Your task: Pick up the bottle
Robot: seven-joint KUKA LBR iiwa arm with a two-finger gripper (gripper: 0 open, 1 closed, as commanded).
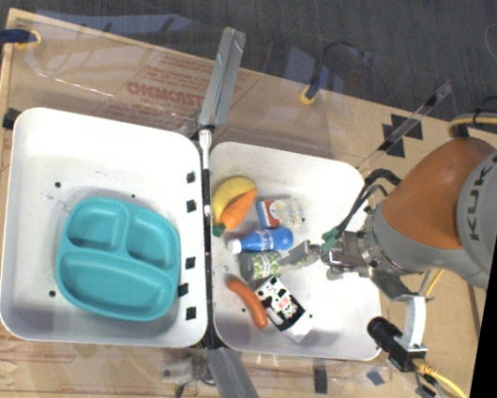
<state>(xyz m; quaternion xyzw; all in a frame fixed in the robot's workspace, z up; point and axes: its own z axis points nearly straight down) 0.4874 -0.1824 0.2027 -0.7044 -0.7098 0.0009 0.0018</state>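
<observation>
The bottle (263, 241) is blue with a white cap and lies on its side in the middle of the right bin (329, 336), cap towards the left. My gripper (312, 247) hangs over the bin just right of the bottle's base and above a small green can (263, 264). It is open, and nothing sits between its fingers. The grey arm with its orange band (434, 202) comes in from the right.
Around the bottle lie a banana (229, 192), a carrot (238, 210), a small red-and-white carton (280, 212), a sausage (248, 301) and a cow-patterned carton (280, 307). The left bin (37, 156) holds a teal divided plate (119, 258).
</observation>
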